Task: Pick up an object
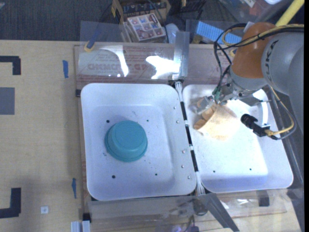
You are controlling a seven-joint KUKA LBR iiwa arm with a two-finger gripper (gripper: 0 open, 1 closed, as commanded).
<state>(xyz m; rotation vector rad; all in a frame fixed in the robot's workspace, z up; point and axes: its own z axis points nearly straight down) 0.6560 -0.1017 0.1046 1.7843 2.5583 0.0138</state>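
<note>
A teal bowl [126, 140] lies upside down in the middle of the left white bin [94, 178]. In the right white bin [251, 175], a tan, floppy object [216, 122] rests near the back left corner. My gripper [212, 102] hangs low over that corner, directly above or touching the tan object's upper end. The wrist and glare hide how the gripper meets the object. The grey arm with its orange band [251, 52] reaches in from the upper right.
A black plug and yellow cable [260, 127] hang from the wrist over the right bin. A metal divider [186, 124] separates the bins. A shiny clear panel [125, 64] stands behind them. Clutter and boxes [145, 23] sit beyond the bench.
</note>
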